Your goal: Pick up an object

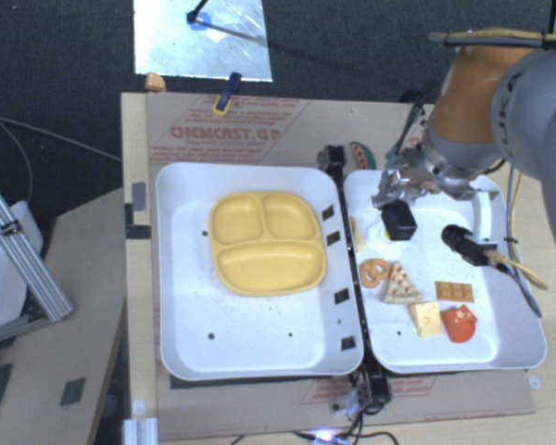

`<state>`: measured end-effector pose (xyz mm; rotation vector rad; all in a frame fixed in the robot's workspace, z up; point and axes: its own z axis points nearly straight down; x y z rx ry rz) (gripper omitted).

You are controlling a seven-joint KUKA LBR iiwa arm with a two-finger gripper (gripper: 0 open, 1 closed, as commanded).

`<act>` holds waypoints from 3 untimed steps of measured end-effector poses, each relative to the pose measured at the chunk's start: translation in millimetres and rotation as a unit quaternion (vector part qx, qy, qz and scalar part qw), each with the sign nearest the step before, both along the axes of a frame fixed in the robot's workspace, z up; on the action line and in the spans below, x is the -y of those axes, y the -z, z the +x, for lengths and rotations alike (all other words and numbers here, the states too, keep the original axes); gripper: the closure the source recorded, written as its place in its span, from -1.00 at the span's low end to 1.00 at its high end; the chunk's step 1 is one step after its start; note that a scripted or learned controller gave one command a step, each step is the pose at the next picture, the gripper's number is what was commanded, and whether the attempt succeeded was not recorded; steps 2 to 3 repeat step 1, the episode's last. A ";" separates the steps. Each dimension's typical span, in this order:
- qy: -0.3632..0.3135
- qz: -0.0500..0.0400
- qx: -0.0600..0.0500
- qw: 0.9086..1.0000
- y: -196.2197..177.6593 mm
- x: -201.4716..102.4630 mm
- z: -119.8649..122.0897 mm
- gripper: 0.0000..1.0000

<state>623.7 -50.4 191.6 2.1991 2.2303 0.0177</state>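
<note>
The hand (398,213) hangs low over the right bin (514,336), its black fingers dark against the white — whether released or clenched cannot be told. The toys lie just below it: a pretzel (374,272), a pizza slice (400,286), a cheese wedge (426,319) and a tomato (459,324). The risk — a descent here may close on bare floor, since the pieces sit clustered off to one side.
</note>
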 end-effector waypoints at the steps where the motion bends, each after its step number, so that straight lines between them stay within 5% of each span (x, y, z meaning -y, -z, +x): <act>1: 0.003 0.000 -0.004 1.000 -67.7 -41.1 -34.1 1.00; 3: 0.003 0.000 -0.004 1.000 -67.7 -41.1 -34.1 1.00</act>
